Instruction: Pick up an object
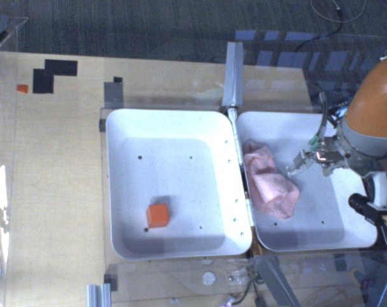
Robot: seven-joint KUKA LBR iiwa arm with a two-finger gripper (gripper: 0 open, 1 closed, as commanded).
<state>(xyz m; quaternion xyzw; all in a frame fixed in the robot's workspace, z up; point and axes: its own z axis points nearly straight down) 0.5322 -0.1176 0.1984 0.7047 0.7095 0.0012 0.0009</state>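
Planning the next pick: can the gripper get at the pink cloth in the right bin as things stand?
Probably yes. The gripper sits in the right bin, just beside the pink cloth, which lies uncovered against the left wall with nothing between them.

Left bin (119,190): white, dotted with small dark holes. Right bin (334,229): white, same. Cube (158,215): orange. Crumpled cloth (270,184): pale pink. Worktop (52,190): light tan wood, with black blocks (51,75) and a small orange square (22,89). Arm band (375,104): orange.
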